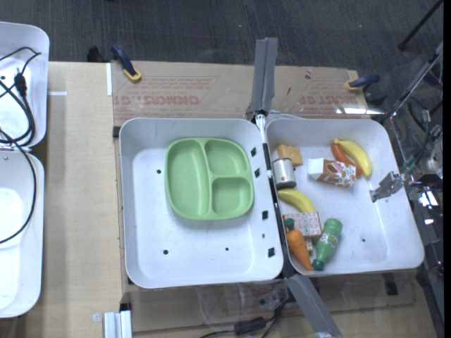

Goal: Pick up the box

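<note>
A green tray point(209, 178) is laid alone in the left bin point(141, 252). In the right bin point(394, 255), the box point(336, 172) is found between can point(284, 172) and banana point(354, 155), unheld. The gripper point(387, 186) is parked at the right wall; its grip cannot be told.

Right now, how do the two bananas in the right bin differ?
The upper banana lies near the bin's back right, next to the carton; the lower banana lies by the left wall, below the can. The upper one has an orange thing pressed along it; the lower one has none. Both are yellow, curved and lying flat.
</note>
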`<state>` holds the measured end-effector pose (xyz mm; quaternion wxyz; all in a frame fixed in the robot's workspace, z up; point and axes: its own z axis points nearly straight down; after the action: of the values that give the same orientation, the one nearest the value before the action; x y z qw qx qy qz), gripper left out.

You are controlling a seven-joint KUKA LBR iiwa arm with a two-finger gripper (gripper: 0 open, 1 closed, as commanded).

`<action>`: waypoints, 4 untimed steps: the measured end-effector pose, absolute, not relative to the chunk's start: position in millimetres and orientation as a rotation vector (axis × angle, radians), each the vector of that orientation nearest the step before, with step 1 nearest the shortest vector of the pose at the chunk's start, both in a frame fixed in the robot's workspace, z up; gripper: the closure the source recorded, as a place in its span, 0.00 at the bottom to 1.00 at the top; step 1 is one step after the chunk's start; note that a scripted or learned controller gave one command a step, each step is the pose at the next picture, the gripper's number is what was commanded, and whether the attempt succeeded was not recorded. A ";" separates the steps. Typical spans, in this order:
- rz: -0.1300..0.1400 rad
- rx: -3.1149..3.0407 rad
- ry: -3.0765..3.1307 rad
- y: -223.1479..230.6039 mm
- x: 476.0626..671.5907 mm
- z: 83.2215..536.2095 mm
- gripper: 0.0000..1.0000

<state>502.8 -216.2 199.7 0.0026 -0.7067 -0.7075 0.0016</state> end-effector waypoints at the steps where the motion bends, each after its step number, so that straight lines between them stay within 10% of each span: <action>1: 0.004 -2.276 -2.160 -160.0 492.5 103.3 0.00; 3: 0.003 -2.511 -1.885 -136.7 497.8 90.7 0.00; 4: 0.007 -2.511 -1.882 -137.6 497.4 98.6 1.00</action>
<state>497.4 -137.6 98.6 0.0019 -0.8003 -0.5997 0.0023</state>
